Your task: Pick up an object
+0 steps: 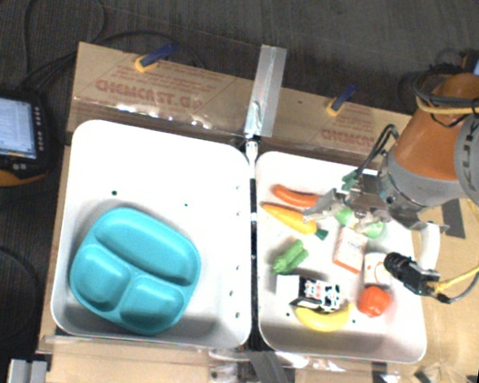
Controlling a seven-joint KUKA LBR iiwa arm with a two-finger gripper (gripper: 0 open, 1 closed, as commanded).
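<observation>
My gripper [343,211] hangs over the upper middle of the right bin [396,344], its metal fingers [320,210] spread apart above the carrots with nothing between them. An orange carrot [293,195] and a yellow-orange carrot [288,219] lie just left of the fingers. Below them lie a green pepper [289,256], a small orange-and-white card [349,249], a black-and-white cow toy [318,291], a yellow banana [322,319] and a red tomato [374,300]. A green piece [372,226] shows partly under the wrist.
The left bin [136,155] holds a turquoise divided plate [135,270] at its lower left. A central divider [251,233] separates the bins. A tablet pendant [2,133] lies off the bench to the left. Cables and a black connector [410,271] hang at the right bin's right side.
</observation>
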